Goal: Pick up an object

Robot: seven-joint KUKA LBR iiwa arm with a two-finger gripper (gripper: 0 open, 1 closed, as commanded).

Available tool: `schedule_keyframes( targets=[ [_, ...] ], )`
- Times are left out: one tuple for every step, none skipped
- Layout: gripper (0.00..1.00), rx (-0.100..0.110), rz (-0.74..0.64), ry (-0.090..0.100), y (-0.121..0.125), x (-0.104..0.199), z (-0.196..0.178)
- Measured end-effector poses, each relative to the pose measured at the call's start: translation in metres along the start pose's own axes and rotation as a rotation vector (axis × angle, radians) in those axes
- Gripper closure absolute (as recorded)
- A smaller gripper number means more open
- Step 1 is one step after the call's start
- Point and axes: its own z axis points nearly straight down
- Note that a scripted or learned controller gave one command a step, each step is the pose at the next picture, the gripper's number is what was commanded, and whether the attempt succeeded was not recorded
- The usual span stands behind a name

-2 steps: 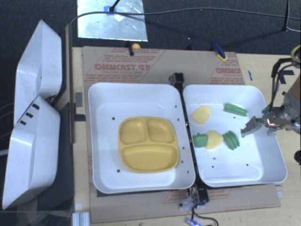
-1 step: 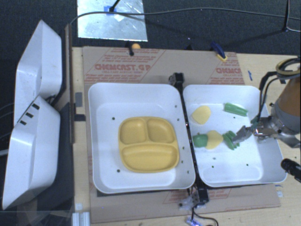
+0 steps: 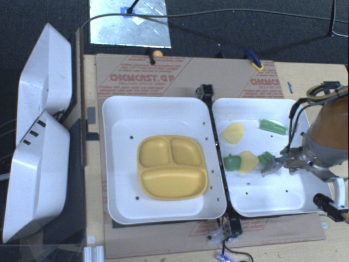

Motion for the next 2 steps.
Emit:
schedule_keyframes(
  targets=[
    [0.0,-0.002,0.0,0.0,-0.001,0.0,0.052],
    [1.0,-0.006,-0.001,-0.001,0.001,0.0,0.039]
  ],
)
